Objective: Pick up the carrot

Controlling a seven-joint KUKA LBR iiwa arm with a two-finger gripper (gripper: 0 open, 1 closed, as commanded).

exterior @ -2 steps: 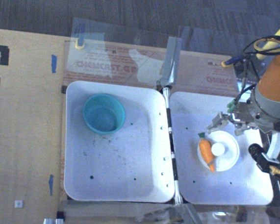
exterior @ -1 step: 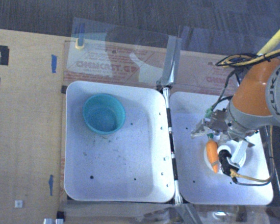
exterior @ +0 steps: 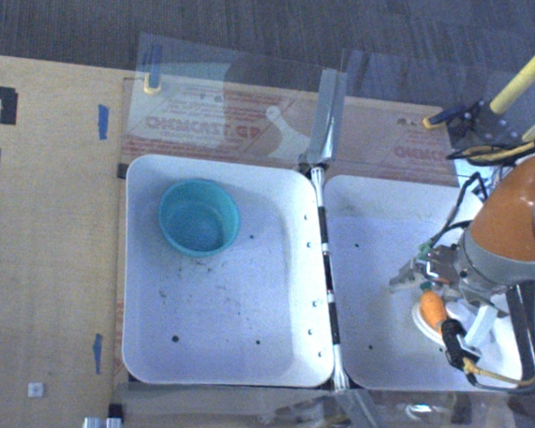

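The carrot [exterior: 431, 308], a short orange piece, lies in the right bin [exterior: 375, 266] near its right side, on top of a small white object [exterior: 419, 317]. My gripper [exterior: 443, 293] hangs right over it, under the orange-banded wrist [exterior: 521, 219]. The wrist body and its cables cover the carrot's right end. From this angle I cannot make out whether the gripper touches the carrot.
A teal bowl [exterior: 199, 216] stands upright in the back left of the left bin [exterior: 229, 318]. The divider between the bins [exterior: 324, 261] runs down the middle. A black cable with a yellow tip [exterior: 461, 354] hangs from the wrist over the right bin's front right.
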